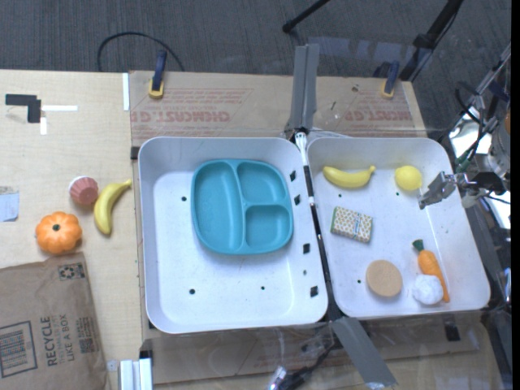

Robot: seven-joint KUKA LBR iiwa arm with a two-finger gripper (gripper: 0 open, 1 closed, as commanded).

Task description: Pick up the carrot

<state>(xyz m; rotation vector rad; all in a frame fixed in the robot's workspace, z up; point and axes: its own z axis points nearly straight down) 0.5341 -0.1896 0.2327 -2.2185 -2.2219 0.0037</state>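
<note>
The carrot (429,267) lies at the lower right of the right bin (355,305), its long axis running from upper left to lower right, touching a white ball (427,290). The gripper (439,188) hovers above it in frame; whether it is open, I cannot tell.

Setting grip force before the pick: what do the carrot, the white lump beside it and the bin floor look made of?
The carrot looks like moulded plastic toy food: even orange, smooth, green stub on top. The white lump touching its lower end looks soft or crumpled, maybe cloth or foam; too blurred to tell. The right bin seems hard white plastic, smooth with slight sheen.
</note>
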